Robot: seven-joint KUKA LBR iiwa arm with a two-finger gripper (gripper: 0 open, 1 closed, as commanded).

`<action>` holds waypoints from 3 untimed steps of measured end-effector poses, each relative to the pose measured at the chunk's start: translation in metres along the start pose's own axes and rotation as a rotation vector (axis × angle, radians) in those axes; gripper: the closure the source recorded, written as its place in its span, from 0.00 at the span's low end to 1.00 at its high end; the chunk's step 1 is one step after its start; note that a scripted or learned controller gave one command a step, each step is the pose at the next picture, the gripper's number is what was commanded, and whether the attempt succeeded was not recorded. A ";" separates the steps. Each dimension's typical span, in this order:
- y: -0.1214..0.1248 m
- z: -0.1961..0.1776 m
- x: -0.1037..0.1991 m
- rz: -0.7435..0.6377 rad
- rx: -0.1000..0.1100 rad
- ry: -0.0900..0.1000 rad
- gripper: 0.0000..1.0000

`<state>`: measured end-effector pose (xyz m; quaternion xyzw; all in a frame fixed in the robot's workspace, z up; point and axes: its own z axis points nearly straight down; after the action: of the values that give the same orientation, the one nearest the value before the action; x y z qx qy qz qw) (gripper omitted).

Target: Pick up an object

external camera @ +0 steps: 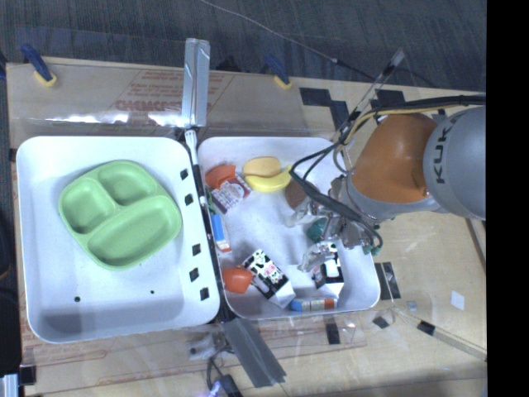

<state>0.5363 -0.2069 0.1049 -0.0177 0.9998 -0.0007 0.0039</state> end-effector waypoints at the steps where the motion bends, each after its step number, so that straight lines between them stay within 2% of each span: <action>1: -0.010 0.014 -0.117 0.040 0.000 0.023 0.00; 2: -0.002 0.011 -0.034 -0.013 -0.001 0.005 0.00; 3: 0.075 0.012 -0.089 -0.040 -0.002 0.003 0.00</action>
<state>0.6231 -0.1286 0.0939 -0.0378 0.9993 0.0005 0.0025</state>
